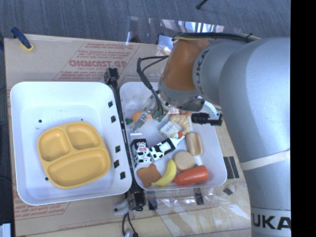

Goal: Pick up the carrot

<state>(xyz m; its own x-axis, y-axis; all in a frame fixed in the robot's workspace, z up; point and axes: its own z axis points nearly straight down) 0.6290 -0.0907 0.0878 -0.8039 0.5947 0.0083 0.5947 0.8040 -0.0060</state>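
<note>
Tabletop (74, 63) is printed cardboard sheet under two white bins, grey carpet beyond. Your jaws (148, 113) sit low in the right bin (222, 168); can't tell their opening, wrist blocks it. Carrot (191, 175): smooth orange-red plastic taper, lying flat well clear of the jaws at the near wall, touching a yellow banana (168, 174).

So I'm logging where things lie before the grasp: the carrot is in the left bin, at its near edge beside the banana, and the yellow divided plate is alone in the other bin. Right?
Not quite. The camera view shows the carrot in the right bin, at its near edge beside the banana. The yellow divided plate is alone in the left bin.
</note>
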